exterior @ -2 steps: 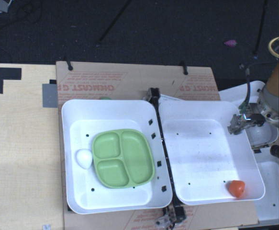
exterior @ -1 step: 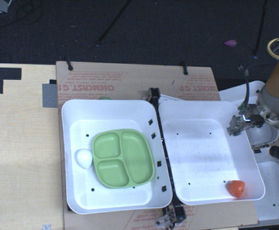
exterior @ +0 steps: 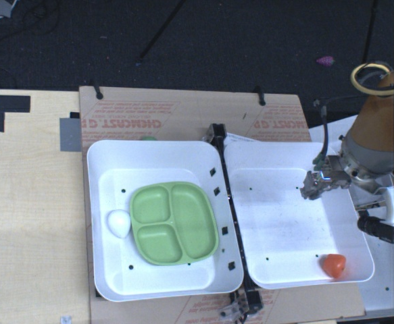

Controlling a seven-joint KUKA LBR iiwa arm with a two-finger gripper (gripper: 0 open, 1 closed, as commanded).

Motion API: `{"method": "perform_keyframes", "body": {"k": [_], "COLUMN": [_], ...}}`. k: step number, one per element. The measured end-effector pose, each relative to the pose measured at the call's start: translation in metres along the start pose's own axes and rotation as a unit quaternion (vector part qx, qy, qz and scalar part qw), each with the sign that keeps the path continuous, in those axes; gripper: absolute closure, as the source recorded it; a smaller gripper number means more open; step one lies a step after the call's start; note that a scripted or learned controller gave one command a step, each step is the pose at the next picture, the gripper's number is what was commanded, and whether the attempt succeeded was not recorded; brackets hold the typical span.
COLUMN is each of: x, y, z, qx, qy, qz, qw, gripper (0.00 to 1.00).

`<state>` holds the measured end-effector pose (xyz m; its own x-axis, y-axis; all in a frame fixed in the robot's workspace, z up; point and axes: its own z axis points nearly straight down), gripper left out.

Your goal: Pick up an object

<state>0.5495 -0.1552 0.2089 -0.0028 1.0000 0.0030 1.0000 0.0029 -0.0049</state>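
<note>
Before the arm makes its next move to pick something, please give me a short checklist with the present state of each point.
1. Target present: an orange-red object lies in the near right corner of the right bin. Ok.
2. Gripper over that object: it is at the bin's far right side, apart from it. Not ok.
3. Something held in the gripper: cannot tell.
4. Path along the bin floor between gripper and object is bare. Ok.
5. Other candidates: green divided plate and white egg-shaped object lie in the left bin, touching. Ok.
</note>
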Motion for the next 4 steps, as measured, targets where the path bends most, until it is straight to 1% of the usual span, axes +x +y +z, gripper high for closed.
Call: {"method": "perform_keyframes", "body": {"k": [1,2,3,4], "x": [0.049,0.102,0.164,0.211], "y": [0.001,-0.006,-0.013,-0.018], "z": [0.002,-0.01,-0.015,-0.009], "qx": [0.0,0.0,0.0,0.0], "qy": [0.0,0.0,0.0,0.0], "qz": [0.0,-0.001,-0.002,-0.001], "qw": [1.0,1.0,1.0,1.0], "gripper": [1.0,1.0,1.0,1.0]}}
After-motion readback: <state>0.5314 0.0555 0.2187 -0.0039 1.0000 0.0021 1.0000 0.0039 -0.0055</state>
